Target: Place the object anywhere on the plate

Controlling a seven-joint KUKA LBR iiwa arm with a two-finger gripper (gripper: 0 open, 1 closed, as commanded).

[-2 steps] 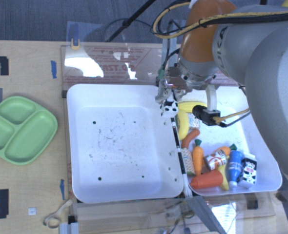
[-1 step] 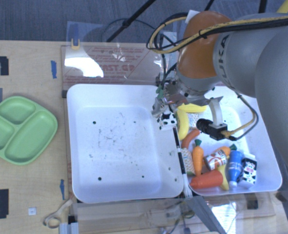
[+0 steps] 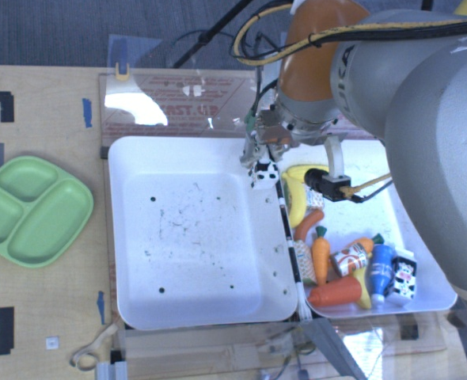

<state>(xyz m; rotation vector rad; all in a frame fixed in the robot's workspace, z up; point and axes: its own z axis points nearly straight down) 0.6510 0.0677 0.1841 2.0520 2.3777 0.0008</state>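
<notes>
Jaws of the gripper are gripping a small black-and-white cow toy, while the green divided plastic plate is lying far to the left.

I see two white bins side by side. The left bin has only small dark marks on its floor. In the right bin lie a banana, a carrot, a blue bottle and a small can, close together.
</notes>
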